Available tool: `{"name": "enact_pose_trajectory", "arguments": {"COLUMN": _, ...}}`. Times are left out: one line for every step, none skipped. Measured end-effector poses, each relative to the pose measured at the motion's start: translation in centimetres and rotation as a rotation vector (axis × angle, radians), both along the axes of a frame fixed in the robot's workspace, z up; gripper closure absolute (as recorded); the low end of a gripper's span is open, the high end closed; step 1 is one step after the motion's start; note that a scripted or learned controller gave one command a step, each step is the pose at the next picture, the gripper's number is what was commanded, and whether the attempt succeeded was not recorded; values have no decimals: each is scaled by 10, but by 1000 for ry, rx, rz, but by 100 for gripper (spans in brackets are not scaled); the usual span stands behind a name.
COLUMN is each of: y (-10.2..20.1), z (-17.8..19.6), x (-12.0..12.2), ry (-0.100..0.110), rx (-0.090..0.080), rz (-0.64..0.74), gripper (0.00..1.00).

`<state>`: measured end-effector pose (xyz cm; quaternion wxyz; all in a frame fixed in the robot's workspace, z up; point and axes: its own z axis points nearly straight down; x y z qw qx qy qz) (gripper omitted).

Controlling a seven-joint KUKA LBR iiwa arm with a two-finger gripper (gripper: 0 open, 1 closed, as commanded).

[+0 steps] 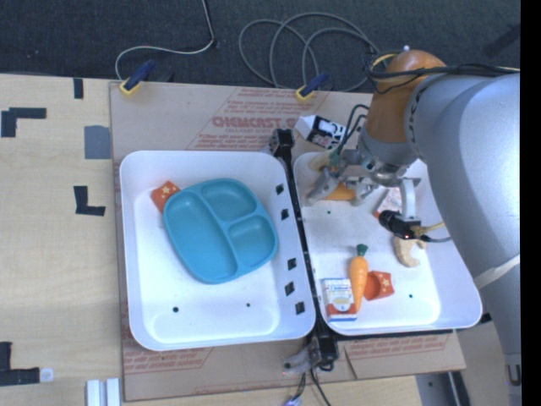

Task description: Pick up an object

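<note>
My gripper [340,189] hangs low over the far end of the right bin [452,304]. Its two fingers are spread open on either side of a small orange piece [341,196] lying on the bin floor. Nearer the front of that bin lie a toy carrot [358,279], a small white carton [339,299] and a red piece [381,286]. A pale banana-like piece [408,253] rests by the right wall.
The left bin [133,252] holds a blue divided plate [221,228] with a red-orange packet [165,194] at its far left corner. Cables loop on the dark floor behind the bench. The arm's bulky grey body covers the right bin's right side.
</note>
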<state>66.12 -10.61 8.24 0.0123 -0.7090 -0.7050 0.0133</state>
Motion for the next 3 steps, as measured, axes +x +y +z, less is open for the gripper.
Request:
{"name": "enact_pose_trajectory", "arguments": {"y": -3, "z": 7, "x": -4, "ry": 15, "rx": -4, "rz": -2, "gripper": 100}}
{"name": "enact_pose_trajectory", "arguments": {"y": -1, "z": 9, "x": -1, "ry": 3, "rx": -3, "rz": 0, "gripper": 0}}
{"name": "enact_pose_trajectory", "arguments": {"y": -5, "z": 3, "x": 4, "ry": -19, "rx": -5, "rz": 6, "gripper": 0}}
